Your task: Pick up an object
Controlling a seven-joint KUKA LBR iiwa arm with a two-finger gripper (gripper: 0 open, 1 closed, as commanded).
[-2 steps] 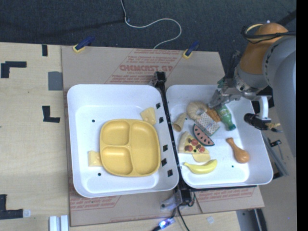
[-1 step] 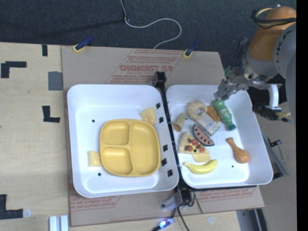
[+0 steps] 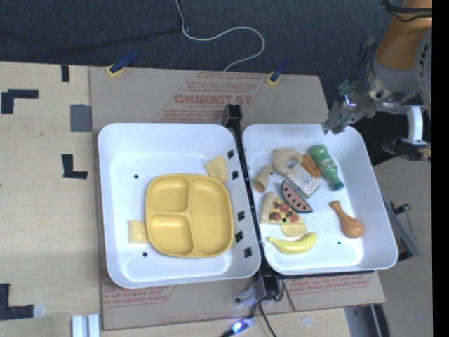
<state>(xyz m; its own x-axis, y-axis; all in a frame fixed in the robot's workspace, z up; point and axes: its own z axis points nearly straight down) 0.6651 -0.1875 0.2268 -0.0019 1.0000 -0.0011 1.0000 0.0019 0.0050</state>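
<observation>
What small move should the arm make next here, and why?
Probably swing the gripper left and down toward the green bottle. The gripper sits above the right bin's top right corner with nothing between its fingers, and the bottle is the closest toy.

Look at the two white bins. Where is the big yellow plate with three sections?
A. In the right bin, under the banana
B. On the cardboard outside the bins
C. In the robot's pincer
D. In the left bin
D. The yellow divided plate lies flat in the left bin, while the toy banana lies in the right bin.
</observation>
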